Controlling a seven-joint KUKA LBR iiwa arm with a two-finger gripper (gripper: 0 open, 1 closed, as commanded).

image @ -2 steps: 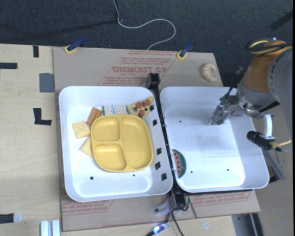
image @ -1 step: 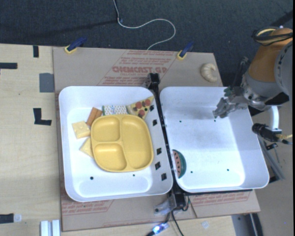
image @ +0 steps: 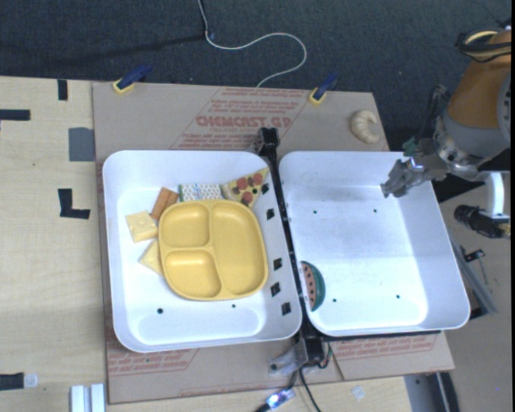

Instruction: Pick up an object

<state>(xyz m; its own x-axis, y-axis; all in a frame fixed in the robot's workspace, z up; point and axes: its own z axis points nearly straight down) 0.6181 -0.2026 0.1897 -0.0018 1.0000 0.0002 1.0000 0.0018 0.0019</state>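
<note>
The grey two-finger gripper point(image: 401, 178) hung over the upper-right part of the right shallow white bin point(image: 429, 316), near its far rim. It was too small & dark to tell if it was open or closed; nothing visible was gripped, and contact w/ the bin floor couldn't be judged. The grey arm w/ orange band point(image: 479, 101) came in from the right.

Right bin held a round red-and-green watermelon-slice toy point(image: 312, 285), lying at the lower-left edge, against the divider between bins.

Left shallow white bin point(image: 124, 316) held a yellow plastic three-compartment plate point(image: 213, 249) in the middle. Partly tucked under or just beside its rim: a pale yellow square block point(image: 142, 226) on the left, an orange-brown rectangular piece point(image: 163, 201) above that, a patterned flat piece point(image: 199, 192) along the top, and a pizza-slice toy point(image: 249, 184) at top right.

A beige rounded object point(image: 366, 125) sat on the cardboard sheet point(image: 154, 118) beyond the right bin.
</note>
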